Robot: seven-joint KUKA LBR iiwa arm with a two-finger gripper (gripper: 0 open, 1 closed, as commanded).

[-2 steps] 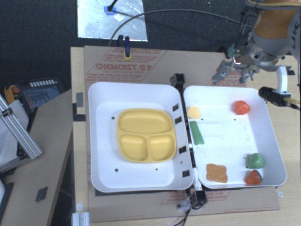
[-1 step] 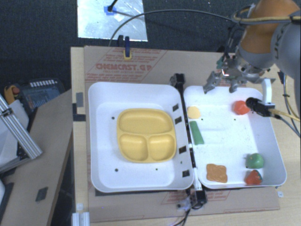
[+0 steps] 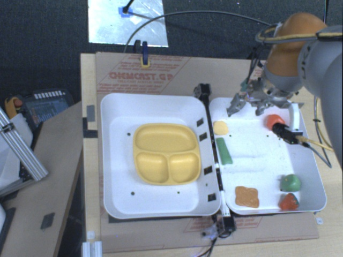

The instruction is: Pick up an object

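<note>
A grey KUKA arm [image 3: 324, 63], its orange band [image 3: 293, 39] just above the wrist, reached in from the right over the far end of the right bin [image 3: 257, 157]. The gripper [image 3: 247, 106] hung with its two fingers spread apart and nothing between them, near the bin's back wall.

The loose pieces open to picking lay scattered in that right bin. A small pale yellow round piece [image 3: 220, 127] sat near the bin's left wall, below and to the left of the gripper in the picture. A green stick [image 3: 224, 151] lay just in front of it, running along the black divider [image 3: 210, 143] between the bins. An orange-red piece [image 3: 274, 120] rested toward the far right side, close to the gripper's right. At the near end lay a flat orange-brown piece [image 3: 247, 196], with a green rounded piece [image 3: 291, 182] and a red piece [image 3: 289, 202] close together in the near right corner, well apart from the gripper.

The left bin [image 3: 115, 116] held a yellow divided tray [image 3: 166, 159] with three compartments, set near its middle. Both bins stood on a cardboard sheet [image 3: 161, 71] printed in red, with a blue and yellow clamp [image 3: 144, 55] at its far edge. A shiny silver sheet [image 3: 128, 15] lay beyond on the dark surface.
</note>
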